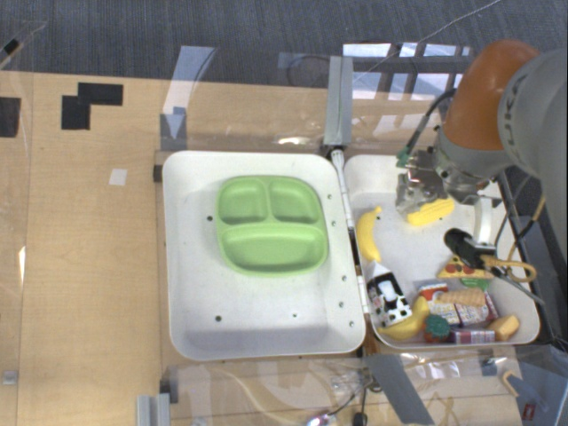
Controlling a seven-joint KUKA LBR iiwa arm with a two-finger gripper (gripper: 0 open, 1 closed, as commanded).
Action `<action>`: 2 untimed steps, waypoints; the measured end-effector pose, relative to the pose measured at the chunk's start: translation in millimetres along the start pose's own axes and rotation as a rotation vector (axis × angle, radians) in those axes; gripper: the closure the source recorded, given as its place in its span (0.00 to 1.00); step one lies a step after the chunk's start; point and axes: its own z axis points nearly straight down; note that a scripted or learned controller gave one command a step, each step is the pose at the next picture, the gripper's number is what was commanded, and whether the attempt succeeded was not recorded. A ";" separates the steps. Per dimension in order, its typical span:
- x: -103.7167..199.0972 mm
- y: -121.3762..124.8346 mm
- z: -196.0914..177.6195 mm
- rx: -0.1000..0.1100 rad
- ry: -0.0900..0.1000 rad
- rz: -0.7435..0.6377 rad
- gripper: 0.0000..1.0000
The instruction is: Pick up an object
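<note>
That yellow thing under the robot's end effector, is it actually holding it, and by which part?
It cannot be told. The end effector sits right over the left end of the yellow object in the right bin, hiding any grip.

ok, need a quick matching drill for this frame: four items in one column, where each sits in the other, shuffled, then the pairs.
Items:
1. green divided plate
2. banana
3. tool
4. small yellow item

Places:
A. right bin, along its left wall
B. right bin, just under the tool
C. middle of the left bin
D. above the right bin's far part

Pairs: 1-C, 2-A, 3-D, 4-B
</note>
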 end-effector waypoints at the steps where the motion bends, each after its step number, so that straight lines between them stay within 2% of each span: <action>1: -0.6 -0.2 0.5 0.001 -0.001 0.000 0.00; 2: -67.4 -1.8 -39.0 0.000 -0.002 -0.077 0.00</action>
